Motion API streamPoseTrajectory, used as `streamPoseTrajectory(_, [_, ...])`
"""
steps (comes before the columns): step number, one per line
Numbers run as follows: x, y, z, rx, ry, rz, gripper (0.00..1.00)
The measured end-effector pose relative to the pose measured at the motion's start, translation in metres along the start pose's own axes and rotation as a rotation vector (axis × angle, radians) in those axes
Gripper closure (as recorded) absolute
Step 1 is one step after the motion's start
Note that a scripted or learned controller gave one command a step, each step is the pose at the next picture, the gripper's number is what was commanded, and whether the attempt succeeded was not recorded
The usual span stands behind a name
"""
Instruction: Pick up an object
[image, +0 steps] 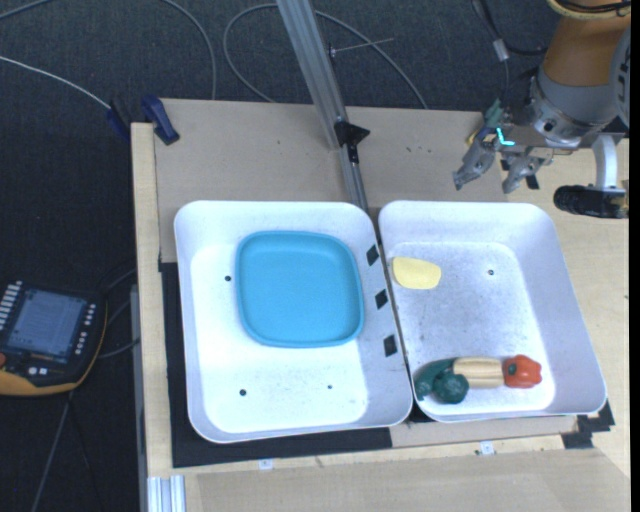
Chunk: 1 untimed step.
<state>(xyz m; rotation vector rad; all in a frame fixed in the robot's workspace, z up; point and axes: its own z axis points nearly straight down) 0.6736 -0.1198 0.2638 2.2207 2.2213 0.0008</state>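
claw (492, 177) above bench, seemingly open | yellow piece (415, 273) in right bin (560, 250)

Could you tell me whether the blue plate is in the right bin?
No, the blue plate lies in the left bin; the right bin holds the small items.

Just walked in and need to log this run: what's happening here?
A robot arm is set to pick something up. Its gripper hangs above the bench behind the right bin, fingers spread, holding nothing. That bin holds a yellow piece, a green lump, a tan stick and a red ball. A blue plate sits in the left bin.
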Motion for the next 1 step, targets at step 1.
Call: streamPoseTrajectory(1, [0.0,0.0,0.0001,0.0,0.0,0.0,0.0])
